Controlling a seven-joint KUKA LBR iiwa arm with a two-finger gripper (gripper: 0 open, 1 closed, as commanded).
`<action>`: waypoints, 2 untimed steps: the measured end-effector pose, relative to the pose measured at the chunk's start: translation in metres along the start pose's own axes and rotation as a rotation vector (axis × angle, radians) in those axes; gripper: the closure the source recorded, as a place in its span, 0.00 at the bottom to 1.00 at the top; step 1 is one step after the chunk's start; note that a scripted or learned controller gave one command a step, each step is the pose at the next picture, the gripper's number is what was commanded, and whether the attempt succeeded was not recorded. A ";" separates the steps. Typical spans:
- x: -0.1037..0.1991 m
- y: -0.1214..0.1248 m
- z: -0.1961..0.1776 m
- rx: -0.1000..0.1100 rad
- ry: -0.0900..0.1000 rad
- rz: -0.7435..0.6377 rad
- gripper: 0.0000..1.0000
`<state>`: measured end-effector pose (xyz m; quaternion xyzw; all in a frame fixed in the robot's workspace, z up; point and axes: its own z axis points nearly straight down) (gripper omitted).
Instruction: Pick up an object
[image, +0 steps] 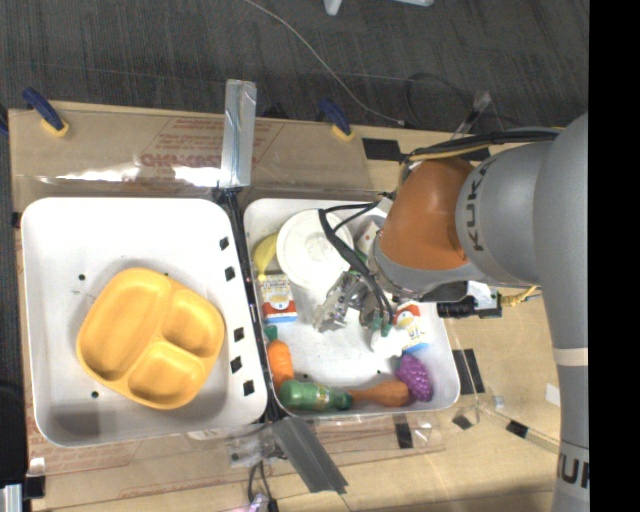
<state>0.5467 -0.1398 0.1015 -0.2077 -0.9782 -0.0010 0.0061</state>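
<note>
Gripper: gripper (335, 308) hangs low over the middle of the right bin (447, 352), fingers pointing down and toward the left; nothing visible between them. Too small and blurred to tell how wide they stand.

Arm: grey arm (520, 210) with orange band (425, 225) comes in from the right and hides the bin's upper right part.

Just beside the gripper: white plate (305, 248) up and to the left, its edge close to the fingers; small carton with red print (277, 298) to the left, against the bin wall; bare white floor directly below the fingertips.

Further out, lower rim: orange carrot (279, 358), green bottle-shaped toy (310, 396), an orange-brown piece (385, 394), purple grapes (413, 375); a small red-and-white item (408, 318) just right of the gripper. A yellow banana (265, 252) peeks out beside the plate.

Left bin: left bin (40, 240) holds a yellow divided tray (150, 337), well apart from the gripper.

Step in hand (judgement): descent toward a pick, no target clearly under the fingers yet.

Doing it well: choose a lone piece, such as the grapes or carrot; centre the fingers over it, straddle its narrow side, go down until the tips flank it, close, then lift straight up.

Risk: closing on bare floor, or clipping the plate edge.
</note>
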 end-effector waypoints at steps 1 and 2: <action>-0.018 0.037 0.009 -0.002 -0.014 0.216 1.00; -0.045 0.026 -0.142 -0.005 -0.023 0.228 1.00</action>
